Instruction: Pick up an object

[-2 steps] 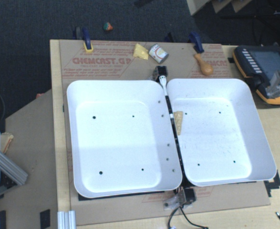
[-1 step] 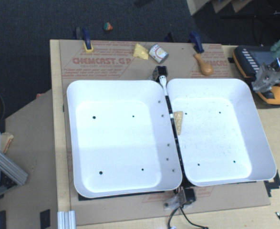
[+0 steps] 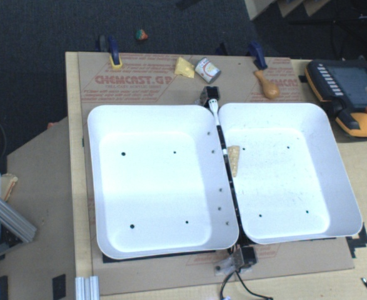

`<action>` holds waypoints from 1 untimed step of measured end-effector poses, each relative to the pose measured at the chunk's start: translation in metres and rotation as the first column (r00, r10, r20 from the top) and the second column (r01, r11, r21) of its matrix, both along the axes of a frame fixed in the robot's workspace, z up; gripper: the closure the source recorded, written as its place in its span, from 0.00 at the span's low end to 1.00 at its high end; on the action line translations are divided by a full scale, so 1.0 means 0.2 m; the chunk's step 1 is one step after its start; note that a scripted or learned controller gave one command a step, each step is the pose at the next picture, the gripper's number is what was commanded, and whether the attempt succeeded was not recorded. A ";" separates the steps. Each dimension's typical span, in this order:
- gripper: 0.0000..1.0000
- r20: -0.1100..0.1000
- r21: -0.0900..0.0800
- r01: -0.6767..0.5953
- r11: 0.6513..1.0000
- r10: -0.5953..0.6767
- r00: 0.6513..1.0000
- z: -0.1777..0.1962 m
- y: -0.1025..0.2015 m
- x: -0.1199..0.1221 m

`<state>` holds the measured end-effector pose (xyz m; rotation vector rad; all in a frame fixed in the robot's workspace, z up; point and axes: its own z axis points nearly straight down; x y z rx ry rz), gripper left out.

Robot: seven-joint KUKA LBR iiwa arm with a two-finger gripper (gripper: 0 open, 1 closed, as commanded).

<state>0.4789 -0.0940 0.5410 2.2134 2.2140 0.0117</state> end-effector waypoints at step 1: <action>1.00 -0.025 0.004 -0.003 1.000 0.003 1.000 -0.68 0.18 0.21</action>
